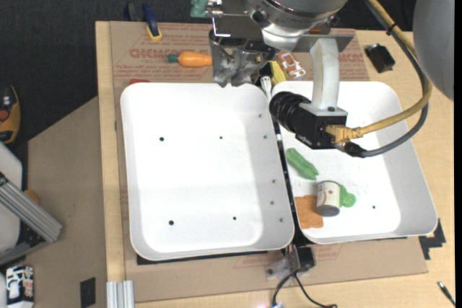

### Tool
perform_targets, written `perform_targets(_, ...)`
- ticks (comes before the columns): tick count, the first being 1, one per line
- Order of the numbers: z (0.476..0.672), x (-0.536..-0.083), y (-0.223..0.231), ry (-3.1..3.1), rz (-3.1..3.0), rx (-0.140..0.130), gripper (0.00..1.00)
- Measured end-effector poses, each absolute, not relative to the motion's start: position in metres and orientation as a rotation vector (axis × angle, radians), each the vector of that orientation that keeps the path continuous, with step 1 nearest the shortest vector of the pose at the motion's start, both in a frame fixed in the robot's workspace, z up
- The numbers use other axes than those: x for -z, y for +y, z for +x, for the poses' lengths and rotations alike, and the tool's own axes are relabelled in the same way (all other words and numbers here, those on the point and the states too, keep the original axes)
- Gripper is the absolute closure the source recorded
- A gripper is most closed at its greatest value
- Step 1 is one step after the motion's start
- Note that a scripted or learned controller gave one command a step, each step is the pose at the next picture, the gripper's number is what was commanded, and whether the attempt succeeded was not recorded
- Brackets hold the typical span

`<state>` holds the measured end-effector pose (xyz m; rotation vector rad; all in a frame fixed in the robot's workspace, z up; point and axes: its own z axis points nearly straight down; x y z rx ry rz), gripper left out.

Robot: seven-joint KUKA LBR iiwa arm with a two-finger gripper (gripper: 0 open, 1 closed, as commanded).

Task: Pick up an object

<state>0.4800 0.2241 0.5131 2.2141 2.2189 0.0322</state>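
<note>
The claw (238,70) is seen at upper centre, over the left bin's (144,155) far rim; its state cannot be told. A green object (301,161) lies in the right bin (404,177), lower right.

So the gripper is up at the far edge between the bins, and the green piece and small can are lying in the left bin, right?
Not quite. The camera view shows the green piece and the small can in the right bin, not the left bin. The gripper is indeed at the far edge between the bins.

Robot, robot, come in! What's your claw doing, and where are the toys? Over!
Gripper above bins' far edge, holding nothing visible. Green toy, small grey cylinder lying in right white bin. Nothing blocking.
</note>
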Motion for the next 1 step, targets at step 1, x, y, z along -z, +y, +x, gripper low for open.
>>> perform_targets(1,0.577,-0.5361,0.1601,2.207,2.227,-0.005,1.0)
